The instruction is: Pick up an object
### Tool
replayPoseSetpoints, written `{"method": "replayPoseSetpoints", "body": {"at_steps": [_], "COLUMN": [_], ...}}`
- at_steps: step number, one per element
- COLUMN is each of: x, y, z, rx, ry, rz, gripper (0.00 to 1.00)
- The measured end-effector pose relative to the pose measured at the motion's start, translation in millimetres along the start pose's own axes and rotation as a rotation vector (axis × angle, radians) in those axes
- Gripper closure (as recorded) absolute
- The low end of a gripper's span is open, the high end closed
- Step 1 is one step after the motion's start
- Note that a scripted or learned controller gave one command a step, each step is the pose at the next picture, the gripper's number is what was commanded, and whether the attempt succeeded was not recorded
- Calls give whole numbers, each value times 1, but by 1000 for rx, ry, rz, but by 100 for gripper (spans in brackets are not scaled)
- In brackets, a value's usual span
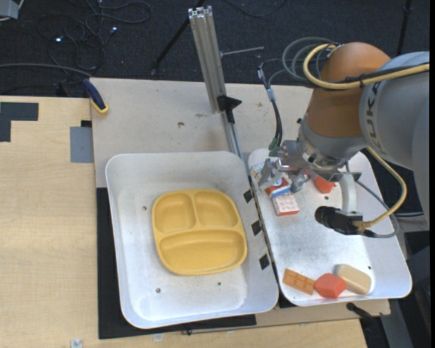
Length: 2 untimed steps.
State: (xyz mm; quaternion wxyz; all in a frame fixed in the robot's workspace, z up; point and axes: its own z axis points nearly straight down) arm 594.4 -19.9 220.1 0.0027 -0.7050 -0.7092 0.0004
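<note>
The gripper (281,171) hovers low over the small carton (286,204) in the right bin (304,252), likely lining up; finger state unclear.

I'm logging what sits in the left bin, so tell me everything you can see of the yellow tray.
The yellow tray is a rounded-corner divided plate, seemingly matte plastic, with three compartments: two small ones at the far side and one wide one nearer the camera. All three look bare. It lies flat, right side up, turned slightly askew, near the middle of the left bin. It touches nothing else but the bin floor; the arm is over the other bin.
</note>
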Motion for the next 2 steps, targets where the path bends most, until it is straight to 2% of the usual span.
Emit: {"method": "replayPoseSetpoints", "body": {"at_steps": [1, 2], "x": [55, 117], "y": [-6, -8], "z": [9, 1], "rx": [1, -1], "ry": [-1, -1], "rz": [0, -1], "gripper": [100, 100]}}
